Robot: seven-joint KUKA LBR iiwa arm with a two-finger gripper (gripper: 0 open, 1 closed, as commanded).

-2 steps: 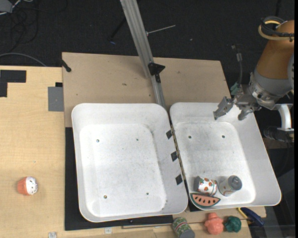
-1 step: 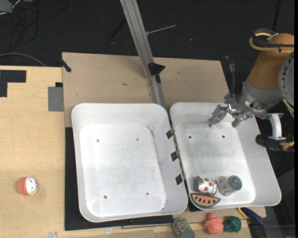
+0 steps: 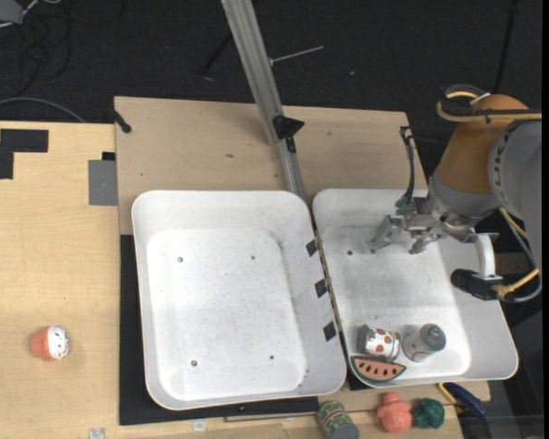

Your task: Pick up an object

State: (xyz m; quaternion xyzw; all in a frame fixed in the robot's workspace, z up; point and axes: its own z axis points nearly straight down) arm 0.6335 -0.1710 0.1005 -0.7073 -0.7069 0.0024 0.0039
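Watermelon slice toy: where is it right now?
In the camera view, the watermelon slice toy lies at the near edge of the right bin, just below the small red-and-white cup, with the grey object to its upper right.

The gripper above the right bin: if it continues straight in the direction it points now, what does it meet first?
The gripper seems to point left and downward, so it would probably meet the bare floor of the right bin first. The objects in that bin lie nearer the camera, off that line. Depth is unclear.

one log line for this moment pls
tool: over right bin, upper part | holding: nothing seen | toys at bin's near edge, untouched
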